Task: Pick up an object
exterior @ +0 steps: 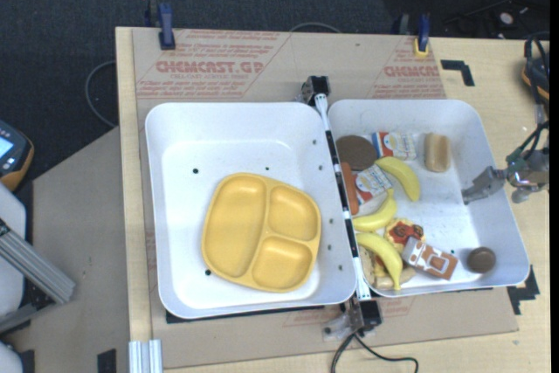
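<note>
Nearest, bananas (382, 253) and small packets crowd the right bin's (463, 140) front-left corner, overlapping, labels unreadable. The pincer (486, 185), cut off at the frame's right edge, hovers over that bin's right rim; I cannot tell its state.

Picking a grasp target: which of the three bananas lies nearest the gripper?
The top banana, curving beside the bread roll; the other two lie lower, close to the bin divider, farther from the gripper.

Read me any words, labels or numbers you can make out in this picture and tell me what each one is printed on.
"CHEMCAST G.P": red print on the brown protective sheet behind the left bin.
"CHEMCAS...": the same print repeated behind the right bin, its end cut off.
Smaller red lines around both: too blurred to read.
Labels on the food packets in the right bin: too small to read.
</note>
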